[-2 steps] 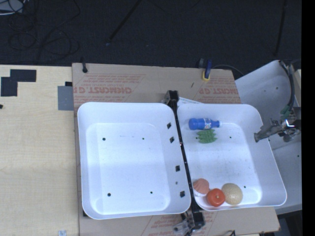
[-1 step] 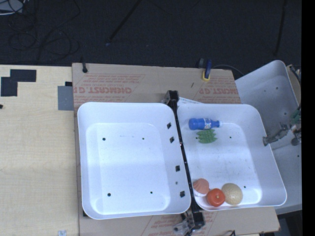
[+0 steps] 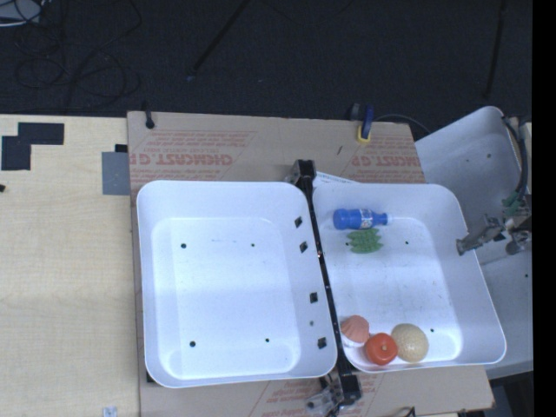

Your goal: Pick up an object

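1. The right-hand bin (image 3: 473, 276) holds everything: a small blue bottle (image 3: 358, 219) lying on its side near the far wall, with a green leafy toy (image 3: 366, 241) just beside it.
2. In the near corner sit a pink shell-like piece (image 3: 354, 327), a red tomato-like ball (image 3: 380, 348) and a beige ball (image 3: 410, 341), crowded together.
3. The bottle looks light, rigid and likely slick; across its body seems the best hold.
4. The gripper (image 3: 495, 233) hangs at the bin's right edge; I cannot tell how its jaws stand.
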`<state>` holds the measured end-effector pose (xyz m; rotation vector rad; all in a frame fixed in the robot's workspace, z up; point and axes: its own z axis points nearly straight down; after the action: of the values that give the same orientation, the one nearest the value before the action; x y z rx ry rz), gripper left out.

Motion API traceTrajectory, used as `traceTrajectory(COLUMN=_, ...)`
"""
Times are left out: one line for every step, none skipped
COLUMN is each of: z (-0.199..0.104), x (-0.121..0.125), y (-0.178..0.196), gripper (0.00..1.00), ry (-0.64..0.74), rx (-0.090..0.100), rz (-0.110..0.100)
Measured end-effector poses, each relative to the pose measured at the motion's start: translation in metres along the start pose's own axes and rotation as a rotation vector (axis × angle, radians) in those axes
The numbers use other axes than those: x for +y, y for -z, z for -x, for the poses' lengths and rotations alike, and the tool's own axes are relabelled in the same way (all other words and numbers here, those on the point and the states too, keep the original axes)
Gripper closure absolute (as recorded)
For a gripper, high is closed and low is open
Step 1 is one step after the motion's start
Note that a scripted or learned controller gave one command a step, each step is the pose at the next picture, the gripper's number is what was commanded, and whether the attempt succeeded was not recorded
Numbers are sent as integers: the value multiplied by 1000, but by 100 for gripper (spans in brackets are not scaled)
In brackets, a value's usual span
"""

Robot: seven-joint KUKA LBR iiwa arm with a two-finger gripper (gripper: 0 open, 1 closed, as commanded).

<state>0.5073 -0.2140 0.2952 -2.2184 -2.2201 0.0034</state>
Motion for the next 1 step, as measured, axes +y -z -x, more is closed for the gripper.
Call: traceTrajectory(z=0, x=21, y=-12, gripper=0, ry=1, rx=-1, rz=2)
